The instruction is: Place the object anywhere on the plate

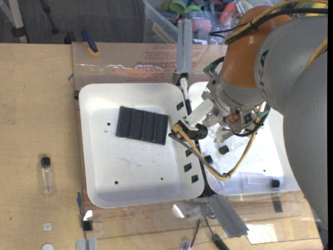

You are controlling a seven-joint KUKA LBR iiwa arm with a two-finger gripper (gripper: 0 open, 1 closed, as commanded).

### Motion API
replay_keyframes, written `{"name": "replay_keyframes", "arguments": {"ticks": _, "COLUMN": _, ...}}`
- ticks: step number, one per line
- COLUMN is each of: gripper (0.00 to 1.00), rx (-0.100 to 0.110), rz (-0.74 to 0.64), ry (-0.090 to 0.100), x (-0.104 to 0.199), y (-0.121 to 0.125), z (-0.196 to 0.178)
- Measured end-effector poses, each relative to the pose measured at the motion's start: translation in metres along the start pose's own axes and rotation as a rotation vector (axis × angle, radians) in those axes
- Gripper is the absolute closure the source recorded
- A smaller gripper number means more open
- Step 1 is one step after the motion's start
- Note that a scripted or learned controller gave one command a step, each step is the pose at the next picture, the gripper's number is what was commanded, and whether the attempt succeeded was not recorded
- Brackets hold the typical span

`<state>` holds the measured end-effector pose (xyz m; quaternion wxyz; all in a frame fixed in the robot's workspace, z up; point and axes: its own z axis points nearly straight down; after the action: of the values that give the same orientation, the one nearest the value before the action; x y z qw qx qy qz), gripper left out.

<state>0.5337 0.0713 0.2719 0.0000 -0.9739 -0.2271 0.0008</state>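
Note:
A black ribbed rectangular plate [142, 125] lies flat in the left bin [104, 186], towards its upper middle. My gripper [225, 133] hangs low over the left part of the right bin [260, 163], to the right of the plate and across the divider from it. The wrist and cables hide what is directly under it. A small black piece [223, 149] lies on the right bin's floor just below the gripper. Another small black piece [274, 183] sits near that bin's lower right corner.
A metal bar [183, 46] stands along the divider between the bins at the back. A clear tub of colourful toys [208, 4] sits behind the bins. A small clear vial [47, 175] lies on the wooden bench at left. My arm covers the right bin's right side.

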Motion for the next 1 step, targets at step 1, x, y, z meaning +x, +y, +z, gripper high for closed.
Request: {"name": "replay_keyframes", "arguments": {"ticks": 1, "gripper": 1.00, "rx": 0.000, "rz": 0.260, "ry": -0.001, "x": -0.0342, "y": -0.0487, "z": 0.0579}}
